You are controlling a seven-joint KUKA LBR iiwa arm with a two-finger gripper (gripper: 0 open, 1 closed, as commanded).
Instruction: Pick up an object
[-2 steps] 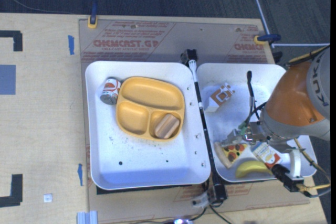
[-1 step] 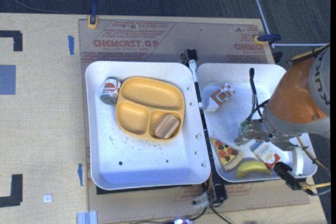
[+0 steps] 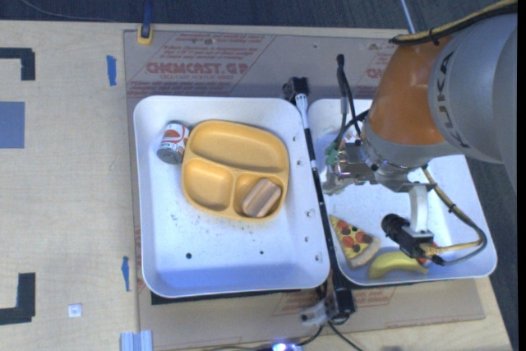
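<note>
The arm (image 3: 481, 86) is in over the right bin (image 3: 464, 189), and the gripper (image 3: 347, 168) hangs at about 9 o'clock in that bin, close against the wall shared with the left bin (image 3: 168, 259). Seen from above, the wrist covers the tip, so there is no telling how wide the grasp stands, and nothing can be seen held in it.

Down at 7 o'clock lies a pizza slice (image 3: 354, 238), a pale wedge with red and dark toppings, near the gripper but apart from it. Just beside the slice, at 6 o'clock by the near rim, is a banana (image 3: 394, 264), yellow and curved, lying flat.

Over in the left bin, a yellow plate (image 3: 233, 145) with three compartments fills the middle towards 12 o'clock. A tan bread roll (image 3: 261, 196) sits in its 5 o'clock compartment. At 10 o'clock, a red and white can (image 3: 172, 141) lies on its side, touching the plate's edge.
</note>
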